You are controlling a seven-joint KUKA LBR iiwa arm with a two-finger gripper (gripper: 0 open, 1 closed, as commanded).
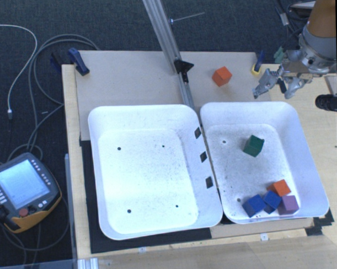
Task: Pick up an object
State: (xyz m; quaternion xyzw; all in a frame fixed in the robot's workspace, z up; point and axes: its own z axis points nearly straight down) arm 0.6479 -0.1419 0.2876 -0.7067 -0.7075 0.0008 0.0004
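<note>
A robot arm [321, 21] hangs above the bench [133, 77] just beyond the far rim of the right bin [301, 132], its gripper [277, 86] spread wide with nothing between the fingers. Inside that bin, a green block [253, 146] sits alone toward the middle, while two blue blocks [262, 203], an orange block [281, 188] and a purple block [288, 205] cluster at the near corner. Another orange cube [222, 76] lies on the bench outside the bins, left of the gripper. The left bin [102, 128] sits alongside.
</note>
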